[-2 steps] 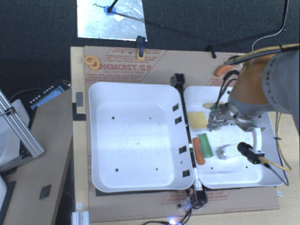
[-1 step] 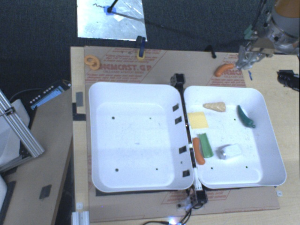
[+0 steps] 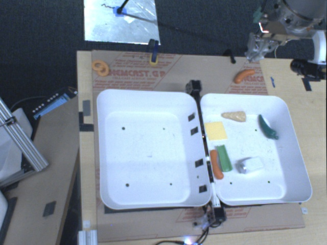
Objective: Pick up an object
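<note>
**Two bins, one claw held high at the far right**

Seen from above at a slant. Claw (image 3: 255, 52) hanging past the far edge of the bench, above and beyond the right bin (image 3: 294, 160) — too small and cluttered to tell whether released or clenched; nothing visibly gripped. Just beside it, on the cardboard outside the bins, an orange sausage-shaped piece (image 3: 244, 75), apart from the claw's tip. Arm (image 3: 301, 6) coming in from the upper right corner, grey wrist with orange band at the very top, tilted down toward the left.

Inside the right bin: tan wedge (image 3: 234, 116) near the far wall, yellow square (image 3: 215, 131) beside the divider, green block (image 3: 223, 157) lying against a second orange stick (image 3: 217, 166), white-grey lump (image 3: 249, 165) toward the near side, dark teal curved piece (image 3: 267, 126) at right — all well apart from the claw. Left bin (image 3: 104, 152) white, beside it. Orange ring (image 3: 100, 68) on the cardboard at far left.
</note>
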Controlling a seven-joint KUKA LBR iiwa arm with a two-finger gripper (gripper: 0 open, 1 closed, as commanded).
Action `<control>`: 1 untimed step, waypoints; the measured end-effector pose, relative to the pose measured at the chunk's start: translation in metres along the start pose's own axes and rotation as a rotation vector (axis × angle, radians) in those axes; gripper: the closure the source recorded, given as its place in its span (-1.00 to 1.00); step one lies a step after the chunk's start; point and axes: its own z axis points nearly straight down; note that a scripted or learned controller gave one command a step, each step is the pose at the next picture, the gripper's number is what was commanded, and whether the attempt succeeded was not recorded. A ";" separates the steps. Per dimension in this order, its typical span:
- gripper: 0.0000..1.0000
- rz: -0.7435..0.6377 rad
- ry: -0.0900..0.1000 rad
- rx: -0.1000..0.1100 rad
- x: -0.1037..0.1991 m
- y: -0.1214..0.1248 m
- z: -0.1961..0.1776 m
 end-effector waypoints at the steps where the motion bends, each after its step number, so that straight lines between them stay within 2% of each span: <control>1: 1.00 0.001 0.001 0.003 0.031 -0.001 -0.032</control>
